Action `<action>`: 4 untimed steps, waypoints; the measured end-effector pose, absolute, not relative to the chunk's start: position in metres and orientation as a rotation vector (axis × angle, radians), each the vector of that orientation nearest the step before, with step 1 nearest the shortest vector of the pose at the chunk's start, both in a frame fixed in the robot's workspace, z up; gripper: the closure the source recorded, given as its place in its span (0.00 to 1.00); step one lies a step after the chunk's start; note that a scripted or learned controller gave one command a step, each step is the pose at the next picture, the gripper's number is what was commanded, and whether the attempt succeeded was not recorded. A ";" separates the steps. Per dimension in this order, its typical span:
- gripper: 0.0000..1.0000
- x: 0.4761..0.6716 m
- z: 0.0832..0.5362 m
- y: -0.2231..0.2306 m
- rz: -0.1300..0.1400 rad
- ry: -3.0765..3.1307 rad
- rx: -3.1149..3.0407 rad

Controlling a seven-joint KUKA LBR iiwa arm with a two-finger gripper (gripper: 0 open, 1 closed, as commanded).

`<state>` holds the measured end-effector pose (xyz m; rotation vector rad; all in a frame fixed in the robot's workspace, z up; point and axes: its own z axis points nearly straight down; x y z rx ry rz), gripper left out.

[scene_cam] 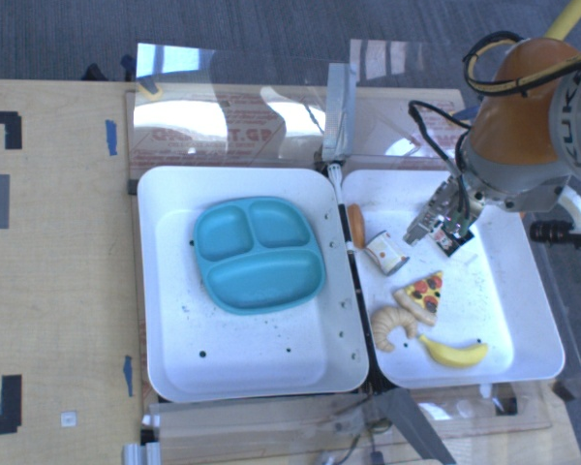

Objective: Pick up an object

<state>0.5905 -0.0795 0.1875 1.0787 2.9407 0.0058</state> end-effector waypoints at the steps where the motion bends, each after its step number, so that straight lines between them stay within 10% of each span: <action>1: 1.00 0.556 0.238 -0.068 0.002 3.099 0.462; 2: 1.00 0.564 0.249 -0.067 -0.002 3.107 -0.385; 4: 1.00 0.510 0.231 -0.024 -0.004 2.709 -1.572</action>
